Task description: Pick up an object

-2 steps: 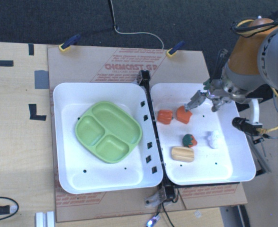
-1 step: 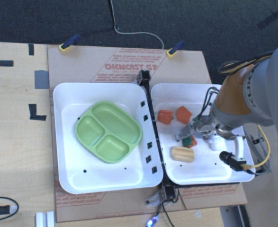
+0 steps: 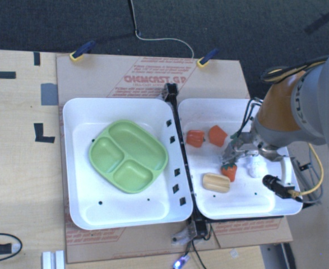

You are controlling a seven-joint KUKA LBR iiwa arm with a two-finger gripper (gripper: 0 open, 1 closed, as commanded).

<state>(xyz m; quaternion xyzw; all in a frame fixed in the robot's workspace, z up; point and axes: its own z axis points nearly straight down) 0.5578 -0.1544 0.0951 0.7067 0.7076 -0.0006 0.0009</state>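
Contents of right bin [image 3: 240, 207]: two orange-red pieces near the divider, one rounded [image 3: 195, 139], one blockier [image 3: 217, 134]; tan bread-roll shape [image 3: 216, 182] toward the near wall; small carrot-like toy [image 3: 228, 171], orange with a dab of green at its top; something small and white [image 3: 255, 165] just beside the wrist.

Contents of left bin [image 3: 74, 150]: green divided plate [image 3: 128, 156], lying flat, well apart from the action.

Arm: grey, orange band, reaching in from the right. Gripper [image 3: 231, 157] low over the right bin, right above the carrot toy's green end and seemingly touching it (the metalwork crowds that spot, so whether the claw is spread, closed or pinching the toy I cannot tell).

Step in hand, as I judge it: closing on the carrot toy, which still rests on the bin floor between the roll and the white item.

Notes for doing it well: centre the claw across the toy's narrow width, not its length; go low enough to catch the body, not the leafy tip; keep clear of the roll just beside it; lift straight up, slowly, and check the toy rises too.
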